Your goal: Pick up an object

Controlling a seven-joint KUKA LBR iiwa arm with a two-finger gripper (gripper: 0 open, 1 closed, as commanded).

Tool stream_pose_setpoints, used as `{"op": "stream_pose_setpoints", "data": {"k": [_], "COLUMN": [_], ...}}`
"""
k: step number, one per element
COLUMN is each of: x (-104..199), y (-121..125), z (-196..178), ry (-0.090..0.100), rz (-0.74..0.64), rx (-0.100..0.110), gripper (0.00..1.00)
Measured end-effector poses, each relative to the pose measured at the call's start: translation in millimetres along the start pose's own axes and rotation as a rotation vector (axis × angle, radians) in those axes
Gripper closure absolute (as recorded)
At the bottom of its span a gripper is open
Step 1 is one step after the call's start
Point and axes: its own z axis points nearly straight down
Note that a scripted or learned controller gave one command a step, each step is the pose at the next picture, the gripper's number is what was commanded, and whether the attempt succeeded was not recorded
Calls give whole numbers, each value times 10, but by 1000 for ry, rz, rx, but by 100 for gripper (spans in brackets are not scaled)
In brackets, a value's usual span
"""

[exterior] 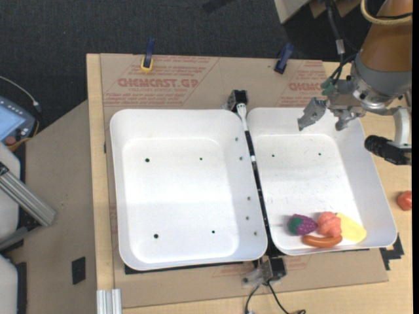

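Small toy foods lie bunched in the near corner of the right bin (288,175): a purple grape cluster (302,224), a pinkish-red piece (329,223), a yellow piece (353,230) and an orange-red sausage shape (321,241). My gripper (325,118) hangs above the far edge of the right bin, well away from the toys. Its two fingers are spread apart with nothing between them. The left bin (183,188) sits beside it.
Both bins rest on a cardboard sheet (196,77) held by a yellow clamp (148,60) and a blue clamp (283,59). A black clip (237,100) sits at the far end of the seam between the bins. A small red object (405,201) lies off the bench's right side.
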Motion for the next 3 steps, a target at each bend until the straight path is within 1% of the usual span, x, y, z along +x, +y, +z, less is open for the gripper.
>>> {"op": "stream_pose_setpoints", "data": {"k": [1, 2, 3], "x": [-372, -371, 200], "y": [-657, -1122, -1314], "z": [-731, -191, -1427], "ry": [-2, 2, -1], "rz": [5, 2, -7], "rx": [-4, 7, -14], "gripper": [0, 0, 0]}}
